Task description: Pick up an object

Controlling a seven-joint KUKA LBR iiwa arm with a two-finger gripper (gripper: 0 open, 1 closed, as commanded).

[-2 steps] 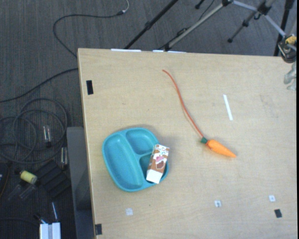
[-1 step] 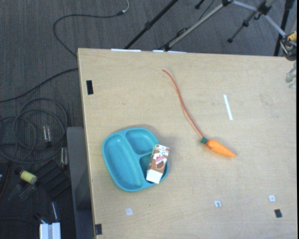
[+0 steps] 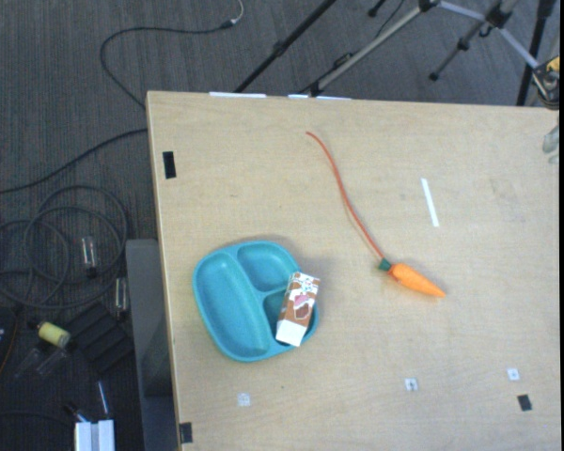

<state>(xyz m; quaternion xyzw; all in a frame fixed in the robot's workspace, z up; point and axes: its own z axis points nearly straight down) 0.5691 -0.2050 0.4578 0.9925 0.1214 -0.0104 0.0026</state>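
Centrally on the pale wooden tabletop (image 3: pixel 489 252) lies a tapered orange toy carrot (image 3: pixel 415 279), tip pointing right and nearer, thin orange cord (image 3: pixel 343 191) trailing far-left. Left, a glossy blue divided plate (image 3: pixel 227 299) holds a small carton (image 3: pixel 298 309).

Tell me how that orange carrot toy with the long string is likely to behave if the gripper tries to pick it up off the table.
The carrot looks small and tapered, so it is probably light and may roll or pivot if nudged off-centre. Its long thin orange cord lies in a loose curve on the wooden table, which suggests that it is floppy and would likely trail behind or drag.
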